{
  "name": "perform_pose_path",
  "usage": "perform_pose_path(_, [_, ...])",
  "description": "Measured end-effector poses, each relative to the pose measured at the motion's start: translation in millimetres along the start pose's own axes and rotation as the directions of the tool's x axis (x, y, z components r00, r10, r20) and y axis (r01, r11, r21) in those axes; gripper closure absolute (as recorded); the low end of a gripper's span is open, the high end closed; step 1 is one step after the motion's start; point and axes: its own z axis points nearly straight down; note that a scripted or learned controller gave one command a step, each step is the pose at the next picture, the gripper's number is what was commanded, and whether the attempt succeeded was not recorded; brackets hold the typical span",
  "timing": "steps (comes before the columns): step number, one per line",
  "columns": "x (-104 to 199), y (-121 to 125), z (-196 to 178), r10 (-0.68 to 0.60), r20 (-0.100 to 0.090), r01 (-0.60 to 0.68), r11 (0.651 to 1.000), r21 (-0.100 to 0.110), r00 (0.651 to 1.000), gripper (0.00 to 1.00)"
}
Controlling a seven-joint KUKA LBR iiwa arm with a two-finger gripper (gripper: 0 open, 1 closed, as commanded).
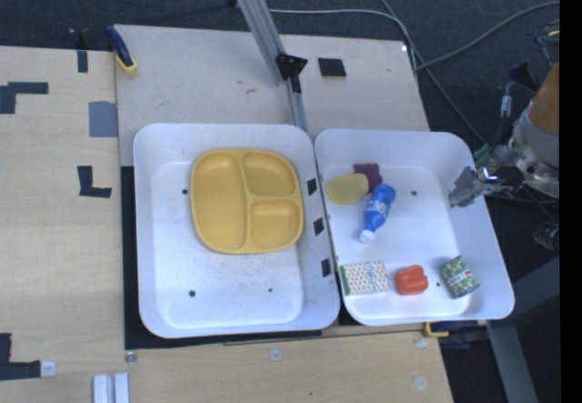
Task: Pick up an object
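While the grey two-finger gripper (466, 186) hangs over the right-hand rim of the right shallow white plastic bin (427, 145), nothing sits between its jaws, and whether they stand open or closed I cannot tell, since the tip is small and blurred at the edge of the view.

The step in hand looks like the approach, with no object yet chosen. Nearest the jaws, to their left, lies the blue plastic bottle with a white cap (376, 210), tilted on its side. Beyond it sit a pale yellow rounded object (346, 188) and, touching that, a small dark maroon object (366, 173). Below the jaws, by the bin's near wall, are a green-and-white patterned can-like object (459, 276), an orange-red rounded object (411, 280) and a flat green-speckled white packet (364, 278).

To do it well, I would pick a piece that stands apart from its neighbours (the bottle or the orange-red one), descend straight over its middle, and close across its narrow width, for the bottle across its long axis. The pair that touch risk a double or glancing grasp.

The yellow three-compartment plastic tray (245, 201) in the left white bin (164, 237) lies well away.

No writing or brand is legible on any label.
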Motion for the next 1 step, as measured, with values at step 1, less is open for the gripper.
perform_pose_path(1, [0.2,1.2,-53.1,0.000,0.001,0.000,1.000,-0.001,1.000,1.00])
